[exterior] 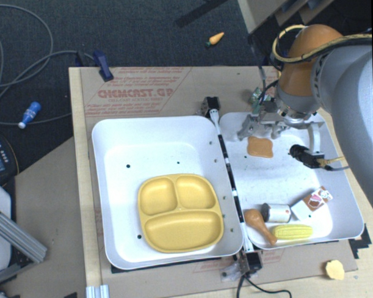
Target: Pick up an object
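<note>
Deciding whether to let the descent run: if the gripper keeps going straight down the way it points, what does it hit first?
Most likely the tan bread-like piece right beneath the gripper in the right bin; depth is hard to judge.

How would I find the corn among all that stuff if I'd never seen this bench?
Look at the right-hand white bin, the one the arm reaches over, and go to its near edge. There a cluster of small things lies: a tan drumstick-shaped piece, a grey and white can, and beside them the corn cob. It is the only pale yellow, long, ridged item there.

Bright even light — soft shadows, slightly grainy
</note>
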You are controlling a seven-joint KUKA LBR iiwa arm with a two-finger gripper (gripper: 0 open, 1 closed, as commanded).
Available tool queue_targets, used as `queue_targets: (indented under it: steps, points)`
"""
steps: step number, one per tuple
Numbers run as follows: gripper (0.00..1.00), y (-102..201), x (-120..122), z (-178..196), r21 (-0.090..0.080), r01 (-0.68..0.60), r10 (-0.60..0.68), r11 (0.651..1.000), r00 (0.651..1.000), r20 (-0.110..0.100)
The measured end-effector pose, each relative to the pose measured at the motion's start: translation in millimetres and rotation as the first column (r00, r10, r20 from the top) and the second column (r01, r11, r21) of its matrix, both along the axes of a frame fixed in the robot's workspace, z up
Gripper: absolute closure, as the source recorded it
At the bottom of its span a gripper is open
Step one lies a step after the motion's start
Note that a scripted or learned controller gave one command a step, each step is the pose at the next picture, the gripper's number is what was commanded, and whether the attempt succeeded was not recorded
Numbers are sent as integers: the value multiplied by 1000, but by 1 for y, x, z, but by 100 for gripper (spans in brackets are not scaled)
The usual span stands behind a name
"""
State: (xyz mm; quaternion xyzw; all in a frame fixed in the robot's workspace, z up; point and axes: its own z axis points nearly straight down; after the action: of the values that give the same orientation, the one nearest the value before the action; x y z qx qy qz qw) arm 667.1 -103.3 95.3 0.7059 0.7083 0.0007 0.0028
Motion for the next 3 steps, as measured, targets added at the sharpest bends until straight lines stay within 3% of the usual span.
queue_targets:
  steps: [1, 2, 3]
  points:
    - [0, -4, -19, -11, 3, 5, -5, 1000, 1000, -8]
    - [100, -3, -17, 1, 2, 2, -2, 1000, 1000, -2]
    - [0, -3, -18, 0, 2, 2, -2, 1000, 1000, -4]
